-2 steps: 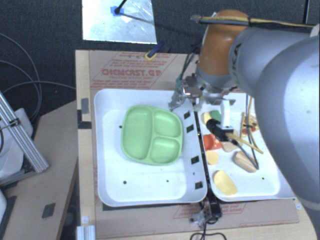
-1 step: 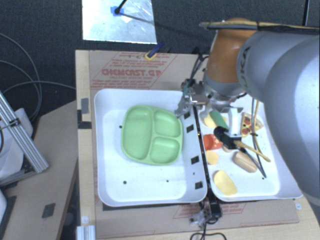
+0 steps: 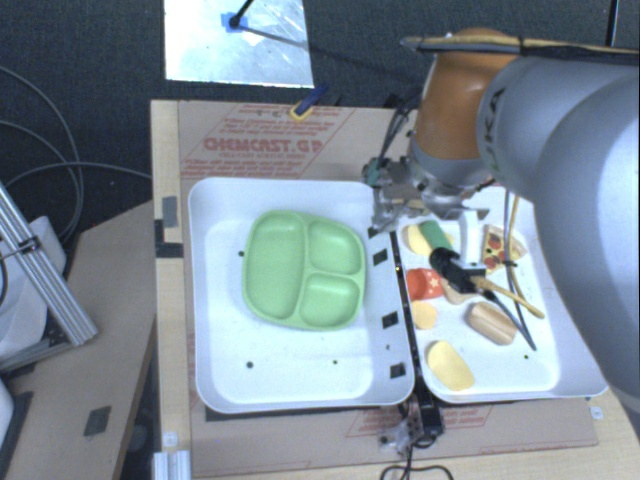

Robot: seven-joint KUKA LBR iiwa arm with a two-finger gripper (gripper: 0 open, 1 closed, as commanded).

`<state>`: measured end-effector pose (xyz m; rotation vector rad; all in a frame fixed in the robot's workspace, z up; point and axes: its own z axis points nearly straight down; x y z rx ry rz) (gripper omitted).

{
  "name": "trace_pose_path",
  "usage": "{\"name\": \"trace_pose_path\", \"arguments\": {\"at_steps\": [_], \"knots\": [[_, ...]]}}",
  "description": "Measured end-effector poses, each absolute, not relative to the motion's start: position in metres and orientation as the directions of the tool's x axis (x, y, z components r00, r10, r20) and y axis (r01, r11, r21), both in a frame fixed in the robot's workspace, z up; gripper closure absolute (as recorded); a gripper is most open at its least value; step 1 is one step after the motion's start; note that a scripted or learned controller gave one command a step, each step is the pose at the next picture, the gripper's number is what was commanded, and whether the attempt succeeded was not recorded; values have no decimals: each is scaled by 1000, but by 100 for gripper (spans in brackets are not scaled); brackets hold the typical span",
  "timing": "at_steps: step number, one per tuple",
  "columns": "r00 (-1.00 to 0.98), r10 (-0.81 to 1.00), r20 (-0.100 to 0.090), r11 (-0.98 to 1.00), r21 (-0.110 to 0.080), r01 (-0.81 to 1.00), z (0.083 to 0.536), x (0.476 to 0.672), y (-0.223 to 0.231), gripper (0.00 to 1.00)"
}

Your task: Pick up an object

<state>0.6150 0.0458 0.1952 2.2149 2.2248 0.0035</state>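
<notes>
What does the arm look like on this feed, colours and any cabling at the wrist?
The arm is a thick, rounded, smooth grey housing. An orange band rings it above the wrist. Below that sits a small grey-and-dark metal gripper; thin dark cables seem to run down beside it.

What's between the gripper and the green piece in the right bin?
Nothing visible. The gripper is over the right bin's far corner by the divider, and the green piece lies right beside it, uncovered. A pale yellow piece sits close on the divider side and could crowd a grasp.
</notes>
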Motion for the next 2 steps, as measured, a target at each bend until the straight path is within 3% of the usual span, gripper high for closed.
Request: {"name": "trace_pose_path", "arguments": {"at_steps": [1,2], "knots": [[-5,1000,0,5,-1,1000,184,595,76,100],[-5,1000,1,5,-1,1000,170,570,140,100]]}}
